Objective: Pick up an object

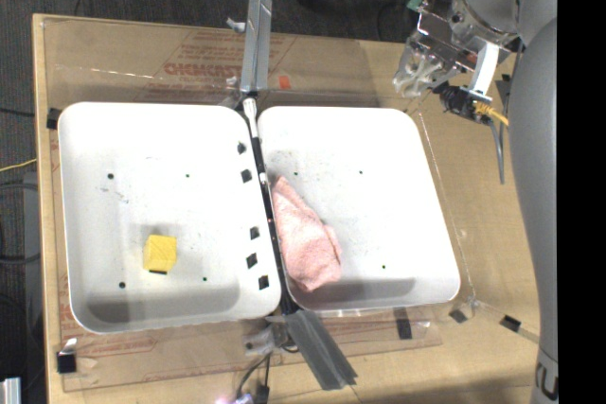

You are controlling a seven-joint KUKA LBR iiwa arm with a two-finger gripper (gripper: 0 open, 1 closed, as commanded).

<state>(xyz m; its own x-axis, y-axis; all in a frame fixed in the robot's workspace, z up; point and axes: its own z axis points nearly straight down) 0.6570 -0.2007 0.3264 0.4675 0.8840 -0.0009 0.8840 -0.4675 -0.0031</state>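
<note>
We see the gripper (pixel 417 79) hanging beyond the far right corner of the right bin (pixel 417 203), apparently parked clear; whether it is wide or narrow, we cannot tell. A pink cloth (pixel 305 237) lies against that bin's left wall, well apart from it; a yellow block (pixel 160 253) sits in the neighbouring left bin (pixel 95 147).

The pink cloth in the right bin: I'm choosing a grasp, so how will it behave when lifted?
The pink cloth lies crumpled in soft folds, so it is probably floppy and will sag and drape. It looks light and unlikely to roll. It rests against the right bin wall by the divider, which may crowd the grasp.
</note>
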